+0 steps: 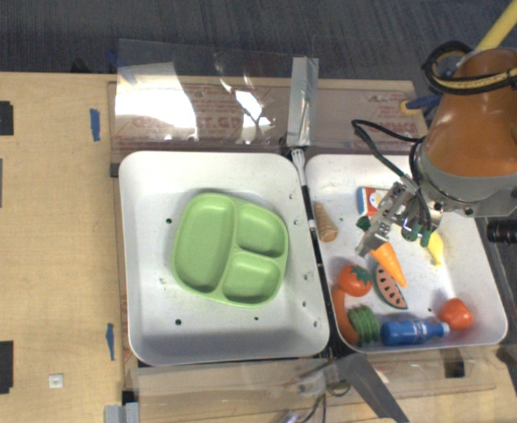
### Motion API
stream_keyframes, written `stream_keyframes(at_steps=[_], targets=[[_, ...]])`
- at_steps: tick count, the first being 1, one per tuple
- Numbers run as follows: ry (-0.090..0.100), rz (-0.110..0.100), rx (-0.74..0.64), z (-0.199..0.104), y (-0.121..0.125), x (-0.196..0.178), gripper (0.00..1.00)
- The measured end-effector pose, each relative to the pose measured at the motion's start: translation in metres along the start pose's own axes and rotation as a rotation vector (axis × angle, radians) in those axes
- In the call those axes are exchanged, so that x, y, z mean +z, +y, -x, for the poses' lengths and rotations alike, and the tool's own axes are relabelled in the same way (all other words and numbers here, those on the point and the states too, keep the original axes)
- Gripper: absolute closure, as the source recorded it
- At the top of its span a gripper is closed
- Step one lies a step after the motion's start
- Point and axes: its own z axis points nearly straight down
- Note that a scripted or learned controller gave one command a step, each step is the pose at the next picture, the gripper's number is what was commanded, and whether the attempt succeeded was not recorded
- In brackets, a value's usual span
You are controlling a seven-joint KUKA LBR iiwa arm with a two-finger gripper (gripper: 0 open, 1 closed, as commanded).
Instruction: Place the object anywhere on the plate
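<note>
Just below the hand [383,232] lies the carrot [388,263], close under its fingertips; I cannot tell how wide it is open. Far left sits the plate [230,248].

Light green plate [230,248], white bins [144,236], orange carrot [388,262] by the gripper [383,223], red watermelon slice [391,288] with dark seeds, blue bottle [411,330], red tomato [356,279], yellow piece [434,248]

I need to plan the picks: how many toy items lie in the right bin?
About 9, crowded around the carrot and along the near wall beside the blue bottle; the arm may hide others.
</note>
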Motion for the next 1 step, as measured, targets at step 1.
stream_keyframes(at_steps=[1], targets=[[0.005,0.001,-0.115,-0.0481,0.0608,0.0149,1.0]])
